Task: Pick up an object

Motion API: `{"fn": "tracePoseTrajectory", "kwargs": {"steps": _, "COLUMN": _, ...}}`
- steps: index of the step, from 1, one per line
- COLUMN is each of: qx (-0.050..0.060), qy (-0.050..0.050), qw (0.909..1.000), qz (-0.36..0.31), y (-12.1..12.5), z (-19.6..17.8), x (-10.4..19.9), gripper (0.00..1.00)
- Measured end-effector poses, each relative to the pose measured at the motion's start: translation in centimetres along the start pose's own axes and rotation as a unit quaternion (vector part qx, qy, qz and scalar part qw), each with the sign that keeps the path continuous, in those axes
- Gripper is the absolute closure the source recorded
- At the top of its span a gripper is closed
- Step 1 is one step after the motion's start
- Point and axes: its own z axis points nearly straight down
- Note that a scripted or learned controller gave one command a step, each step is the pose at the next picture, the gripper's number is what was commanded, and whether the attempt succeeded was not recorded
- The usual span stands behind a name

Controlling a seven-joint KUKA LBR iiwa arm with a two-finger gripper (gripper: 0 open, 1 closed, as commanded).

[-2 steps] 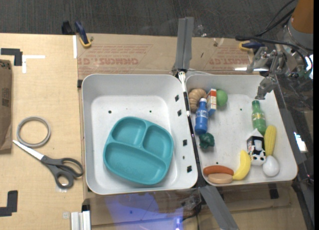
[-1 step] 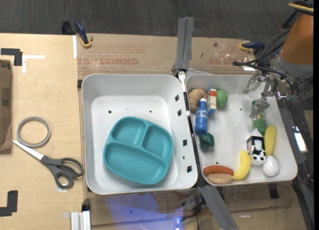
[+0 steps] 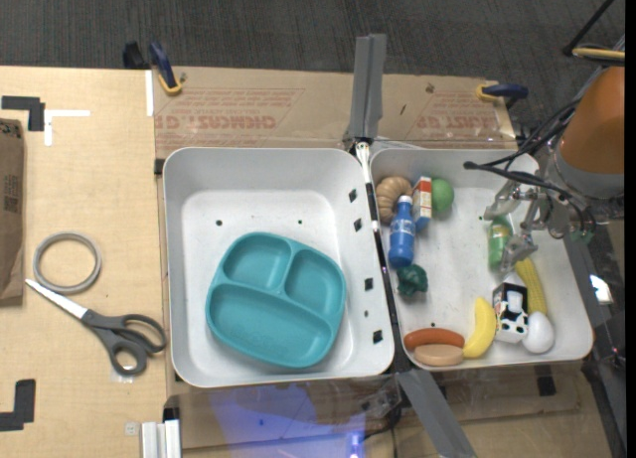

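Observation:
The right bin (image 3: 467, 267) holds several small toys. Among them are a blue bottle (image 3: 401, 232), a green ball (image 3: 442, 196), a banana (image 3: 482, 327), a corn cob (image 3: 532, 282), a white egg (image 3: 538, 333) and a black-and-white piece (image 3: 512, 311). My gripper (image 3: 510, 229) hangs low over the bin's right side. Its fingers stand apart and it looks open. A small green object (image 3: 497, 246) lies right at the fingertips, and I cannot tell if they touch it. The grey arm with its orange band (image 3: 596, 128) comes in from the right.
A teal divided plate (image 3: 276, 299) lies in the left bin (image 3: 189, 208). In the right bin's front are a sausage (image 3: 434, 336) and a tan bun (image 3: 437, 354), with a dark green toy (image 3: 411, 280) by the divider. Scissors (image 3: 114, 329) and a tape roll (image 3: 67, 260) lie on the bench at left.

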Motion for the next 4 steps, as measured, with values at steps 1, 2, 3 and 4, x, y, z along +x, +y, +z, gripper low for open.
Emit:
{"fn": "tracePoseTrajectory", "kwargs": {"steps": 1, "qx": 0.000, "qy": 0.000, "qw": 0.9994, "qz": 0.034, "y": 0.0, "z": 0.7, "x": 0.8, "gripper": 0.00}}
{"fn": "tracePoseTrajectory", "kwargs": {"steps": 2, "qx": -0.002, "qy": -0.001, "qw": 0.9995, "qz": 0.032, "y": 0.4, "z": -0.4, "x": 0.6, "gripper": 1.00}}
{"fn": "tracePoseTrajectory", "kwargs": {"steps": 3, "qx": 0.001, "qy": 0.003, "qw": 0.9229, "qz": 0.385, "y": -0.5, "z": 0.8, "x": 10.1, "gripper": 1.00}}
{"fn": "tracePoseTrajectory", "kwargs": {"steps": 4, "qx": 0.001, "qy": 0.002, "qw": 0.9039, "qz": 0.428, "y": 4.2, "z": 0.9, "x": 1.7, "gripper": 1.00}}
